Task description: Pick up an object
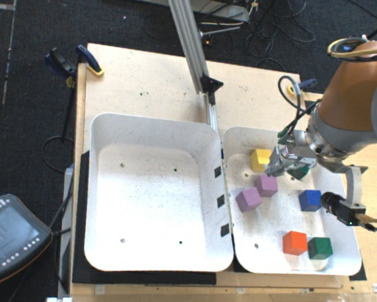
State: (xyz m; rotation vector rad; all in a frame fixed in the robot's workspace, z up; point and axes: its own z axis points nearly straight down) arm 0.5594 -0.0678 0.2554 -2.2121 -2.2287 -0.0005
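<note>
A: Claw [276,167]?
B: Centre-right of frame, low over the right bin [346,265], between yellow cube [260,159] and a purple cube [267,185]. Spread or pinching, can't tell.
A: Other blocks?
B: Second purple cube [249,199] lower left of it; blue [310,200], orange [294,243], green [320,247] further right. Left bin [100,172] alongside on tabletop [149,77].

Two shallow white bins are borne side by side by the pale surface [155,84]: the left bin [103,145] toward its left edge, the right bin [343,261] toward its right edge, their rims touching.
</note>
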